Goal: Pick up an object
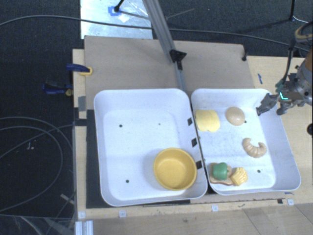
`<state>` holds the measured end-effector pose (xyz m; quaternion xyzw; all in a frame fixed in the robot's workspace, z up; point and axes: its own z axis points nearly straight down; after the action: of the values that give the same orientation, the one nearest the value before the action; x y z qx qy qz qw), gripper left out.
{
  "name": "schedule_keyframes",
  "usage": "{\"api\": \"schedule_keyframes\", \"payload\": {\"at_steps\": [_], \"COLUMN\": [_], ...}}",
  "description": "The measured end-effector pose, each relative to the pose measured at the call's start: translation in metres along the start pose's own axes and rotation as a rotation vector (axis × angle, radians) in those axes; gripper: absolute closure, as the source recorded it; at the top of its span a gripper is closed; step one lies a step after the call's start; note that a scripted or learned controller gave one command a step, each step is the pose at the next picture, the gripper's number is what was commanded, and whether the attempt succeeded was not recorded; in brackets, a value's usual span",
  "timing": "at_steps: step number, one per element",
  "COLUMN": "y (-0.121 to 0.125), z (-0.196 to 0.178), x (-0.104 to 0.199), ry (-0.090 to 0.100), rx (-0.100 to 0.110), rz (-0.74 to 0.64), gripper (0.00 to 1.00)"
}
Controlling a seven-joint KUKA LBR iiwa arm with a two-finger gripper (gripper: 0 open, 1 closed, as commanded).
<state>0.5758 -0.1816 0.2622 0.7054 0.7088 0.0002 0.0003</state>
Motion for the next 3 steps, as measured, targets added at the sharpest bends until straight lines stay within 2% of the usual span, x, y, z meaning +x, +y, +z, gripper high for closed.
{"api": "schedule_keyframes", "payload": {"at_steps": [1,2,3], "y": [0.0,0.002,0.002], "z": [-0.001,0.047,0.091], "x": [0.0,0.01,0.004], "ry": [0.0,0.0,0.0], "rx": [-0.001,0.002,0.002], "rz": [0.0,-0.002,0.004], "gripper": [0.0,0.0,0.0]}}
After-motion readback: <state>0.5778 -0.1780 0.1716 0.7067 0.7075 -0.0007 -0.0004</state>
